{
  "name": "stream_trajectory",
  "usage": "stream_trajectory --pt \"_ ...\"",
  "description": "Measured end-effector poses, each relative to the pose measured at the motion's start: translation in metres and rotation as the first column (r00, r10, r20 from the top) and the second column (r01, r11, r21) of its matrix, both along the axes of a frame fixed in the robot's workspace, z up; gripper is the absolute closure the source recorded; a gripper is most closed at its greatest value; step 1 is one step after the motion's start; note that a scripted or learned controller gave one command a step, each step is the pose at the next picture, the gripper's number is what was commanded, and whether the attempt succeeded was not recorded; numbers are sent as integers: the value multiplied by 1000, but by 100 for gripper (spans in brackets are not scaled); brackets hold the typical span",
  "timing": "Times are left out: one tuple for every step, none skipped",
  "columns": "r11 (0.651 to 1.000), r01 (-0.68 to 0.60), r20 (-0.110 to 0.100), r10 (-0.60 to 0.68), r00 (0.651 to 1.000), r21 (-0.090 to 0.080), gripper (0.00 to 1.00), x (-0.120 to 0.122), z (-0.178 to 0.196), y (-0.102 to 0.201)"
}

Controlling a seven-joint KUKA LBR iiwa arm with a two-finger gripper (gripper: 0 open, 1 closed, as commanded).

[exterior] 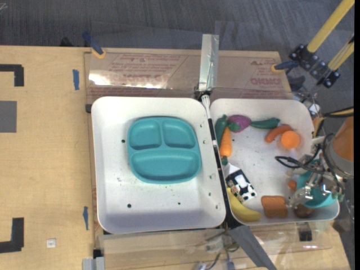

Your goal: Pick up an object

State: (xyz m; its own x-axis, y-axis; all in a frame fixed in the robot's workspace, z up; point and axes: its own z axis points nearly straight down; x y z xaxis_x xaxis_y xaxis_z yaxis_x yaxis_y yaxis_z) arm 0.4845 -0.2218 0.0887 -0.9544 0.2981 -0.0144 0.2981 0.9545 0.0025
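The right bin [256, 167] holds several toy foods. Along its far side lie a purple eggplant [239, 122], a green pod [265, 122], an orange carrot [225, 143], a small red pepper [272, 133] and an orange ball [290, 140]. A black-and-white cow toy [241, 186], a yellow banana [244, 210], a brown loaf [274, 206] and a dark brown piece [304, 211] lie along the near side. My gripper [311, 193], with teal parts and cables, hangs low over the bin's near right corner, just right of the brown loaf.
A teal divided plate [164, 149] sits in the left bin [112, 190]. The arm's orange band [344, 145] is at the right edge. A yellow stand [329, 24] rises at the far right, and a metal strip [208, 61] stands behind the bins.
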Motion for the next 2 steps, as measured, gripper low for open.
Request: stream_trajectory --pt "986 -165 -2 165 986 -5 0 -1 1 32" --pt "988 -156 -5 156 988 -1 0 71 0 11"
